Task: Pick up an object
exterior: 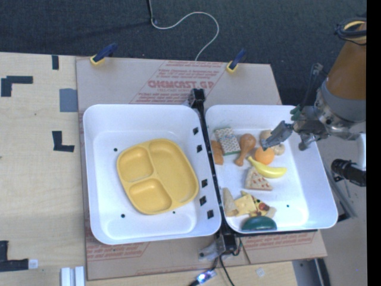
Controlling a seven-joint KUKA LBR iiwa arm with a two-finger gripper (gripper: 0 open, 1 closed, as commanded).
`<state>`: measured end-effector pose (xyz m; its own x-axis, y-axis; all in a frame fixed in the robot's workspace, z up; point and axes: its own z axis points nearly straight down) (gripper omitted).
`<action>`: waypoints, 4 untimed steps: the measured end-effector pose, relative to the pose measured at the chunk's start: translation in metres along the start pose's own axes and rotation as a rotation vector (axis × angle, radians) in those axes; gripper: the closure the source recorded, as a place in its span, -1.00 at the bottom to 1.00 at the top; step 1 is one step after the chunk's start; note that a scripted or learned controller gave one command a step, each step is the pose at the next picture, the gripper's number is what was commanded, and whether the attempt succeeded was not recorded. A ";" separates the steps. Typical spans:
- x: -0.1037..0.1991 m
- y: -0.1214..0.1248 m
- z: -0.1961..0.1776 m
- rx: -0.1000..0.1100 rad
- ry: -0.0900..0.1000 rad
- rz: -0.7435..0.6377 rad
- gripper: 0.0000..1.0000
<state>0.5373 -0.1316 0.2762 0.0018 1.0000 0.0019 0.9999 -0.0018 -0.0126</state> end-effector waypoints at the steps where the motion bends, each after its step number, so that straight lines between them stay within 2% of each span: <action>1: 0.000 0.002 -0.006 -0.011 -0.002 -0.003 -1.00; 2: -0.008 -0.003 0.052 -0.006 -0.001 -0.001 -1.00; 4: 0.000 0.002 0.142 -0.006 -0.001 -0.003 -1.00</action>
